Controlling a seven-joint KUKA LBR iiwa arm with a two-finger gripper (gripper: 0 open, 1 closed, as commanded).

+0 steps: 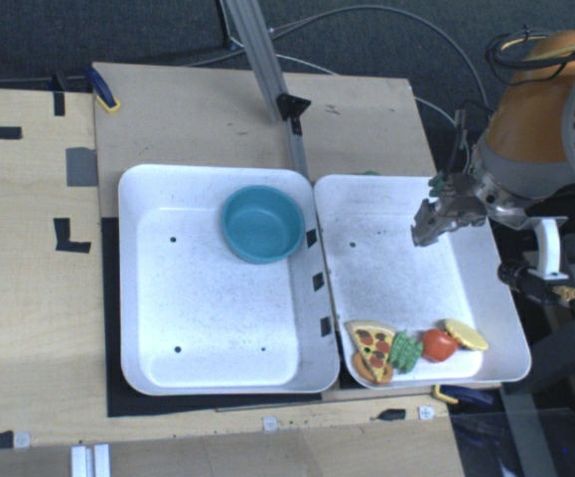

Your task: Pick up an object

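1. Layout. Two white bins sit side by side at the frame's centre. The left bin [158, 296] holds a blue bowl [262, 224] in its upper right area. The right bin [396, 276] holds four small toys in a row along its lower edge.

2. Candidate objects. From left to right along that lower edge: a pizza slice [369, 351], a green piece [403, 349], a red tomato [438, 345] and a yellow piece [466, 335]. Each touches or sits just beside its neighbour. The row as a whole runs roughly left to right, rising slightly toward the right.

3. Key relation. The gripper [428, 229] hangs over the upper right part of the right bin. The toy row lies toward the bottom of the frame from it, well apart, with bare bin floor between. The tomato lies nearly straight below it in the frame. The bowl lies to its left, across the bin divider, and looks about as far off.

4. Arm pose. The arm [530, 137] enters from the upper right of the frame, its wrist angled down and to the left toward the bin.

5. Jaw state. Cannot be told; the tool end appears as a dark mass. Nothing is visibly held.

6. Judgement. The pick has not yet begun. The next move likely calls for travel toward the frame's bottom edge, then descent. The crowding of the toys may hinder a clean grasp.
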